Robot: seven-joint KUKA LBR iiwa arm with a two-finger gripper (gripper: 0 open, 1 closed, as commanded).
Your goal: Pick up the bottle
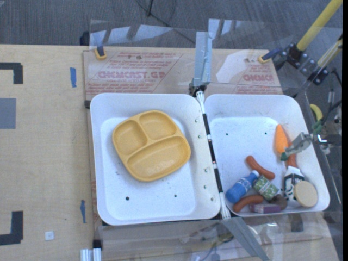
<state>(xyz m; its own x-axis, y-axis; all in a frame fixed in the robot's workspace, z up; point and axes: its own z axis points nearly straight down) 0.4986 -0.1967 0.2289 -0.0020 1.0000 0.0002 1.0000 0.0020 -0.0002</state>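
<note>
Blue bottle among sausages low in the right bin; claw state unclear.

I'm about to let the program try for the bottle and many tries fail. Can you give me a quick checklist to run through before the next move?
1. Bottle in sight, in the right bin: ok.
2. Top of bottle uncovered: ok.
3. Room around bottle: not ok; a sausage and a green-patterned item lie close beside it, another sausage just below.
4. Gripper placed over bottle: not ok; it sits by the carrot near the right wall.
5. Gripper open: cannot tell.
</note>
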